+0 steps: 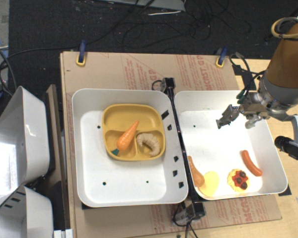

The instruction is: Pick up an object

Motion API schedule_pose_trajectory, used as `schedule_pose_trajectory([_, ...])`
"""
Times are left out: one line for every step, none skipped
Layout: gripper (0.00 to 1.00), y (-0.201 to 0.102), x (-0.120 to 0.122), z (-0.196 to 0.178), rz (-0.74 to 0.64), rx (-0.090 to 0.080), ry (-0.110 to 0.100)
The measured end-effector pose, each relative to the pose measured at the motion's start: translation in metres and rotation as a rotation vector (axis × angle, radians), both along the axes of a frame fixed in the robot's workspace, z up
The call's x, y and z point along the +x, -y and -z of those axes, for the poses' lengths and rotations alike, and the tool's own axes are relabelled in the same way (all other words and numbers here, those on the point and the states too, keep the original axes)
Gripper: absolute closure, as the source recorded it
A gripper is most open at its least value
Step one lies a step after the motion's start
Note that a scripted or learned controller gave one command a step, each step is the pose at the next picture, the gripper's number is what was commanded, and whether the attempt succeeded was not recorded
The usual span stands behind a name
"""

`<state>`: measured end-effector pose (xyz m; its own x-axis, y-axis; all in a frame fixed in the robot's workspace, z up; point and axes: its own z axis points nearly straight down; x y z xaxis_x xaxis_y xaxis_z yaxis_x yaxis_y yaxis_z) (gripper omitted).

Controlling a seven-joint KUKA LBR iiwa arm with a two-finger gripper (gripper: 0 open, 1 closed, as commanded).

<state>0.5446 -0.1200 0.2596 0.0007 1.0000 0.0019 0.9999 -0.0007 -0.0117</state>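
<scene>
**Toy foods across two bins**

Left bin: an orange carrot (127, 136) lies diagonally beside a pale shrimp (149, 144). Right bin, toward five o'clock: a red sausage (251, 163), a small pizza (238, 179), and a yellow-orange piece (203, 179).

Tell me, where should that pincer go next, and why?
Probably down and toward the near side of the right bin, to the sausage. The pincer hangs over bare bin floor in the far part, holding nothing, and the sausage is the closest item, lying apart from the small pizza.
</scene>
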Motion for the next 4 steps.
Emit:
schedule_pose_trajectory([0.0, 0.0, 0.002, -0.006, -0.002, -0.002, 0.011])
schedule_pose_trajectory([0.0, -0.007, -0.006, 0.052, 0.001, -0.001, 0.006])
schedule_pose_trajectory([0.0, -0.008, -0.001, 0.115, 0.001, -0.001, 0.006])
schedule_pose_trajectory([0.0, -0.008, -0.002, 0.169, 0.001, -0.001, 0.006])
